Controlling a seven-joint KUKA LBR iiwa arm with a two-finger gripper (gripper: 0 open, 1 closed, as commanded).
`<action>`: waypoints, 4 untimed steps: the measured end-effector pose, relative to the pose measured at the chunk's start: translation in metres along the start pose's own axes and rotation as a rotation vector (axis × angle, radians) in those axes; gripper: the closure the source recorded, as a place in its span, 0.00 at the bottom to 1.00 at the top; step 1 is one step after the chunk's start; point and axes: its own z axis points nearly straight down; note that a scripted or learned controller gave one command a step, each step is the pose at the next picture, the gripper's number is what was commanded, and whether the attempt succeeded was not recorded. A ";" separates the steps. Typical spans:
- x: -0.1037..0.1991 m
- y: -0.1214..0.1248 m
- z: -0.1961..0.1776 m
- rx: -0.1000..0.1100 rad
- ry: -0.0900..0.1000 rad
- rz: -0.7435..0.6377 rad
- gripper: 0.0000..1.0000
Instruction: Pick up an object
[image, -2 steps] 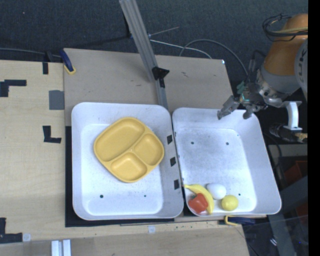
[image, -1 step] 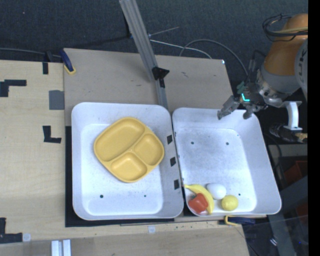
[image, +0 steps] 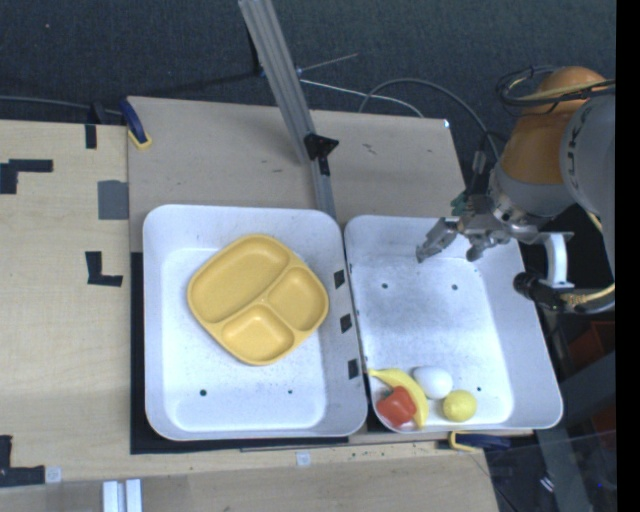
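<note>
Grey arm (image: 560, 150) with orange band, reaching from right, tool (image: 452, 248) spread open, empty.

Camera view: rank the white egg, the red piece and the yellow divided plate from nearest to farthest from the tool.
Measured from the tool, at the right bin's far end:
1. White egg, right bin's near edge.
2. Red piece, same cluster, further toward the near left corner.
3. Yellow divided plate, left bin.

Arm (image: 560, 130) cut off at right edge; red item (image: 397, 405) unidentifiable

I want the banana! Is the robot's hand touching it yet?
Apart. The camera view shows the gripper near the right bin's far end, with bare white floor before the banana.
</note>
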 end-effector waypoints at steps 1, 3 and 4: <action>0.003 -0.004 0.042 -0.006 -0.001 -0.001 0.00; 0.005 -0.004 0.080 -0.005 0.000 -0.002 1.00; 0.003 -0.003 0.038 -0.010 -0.001 0.001 1.00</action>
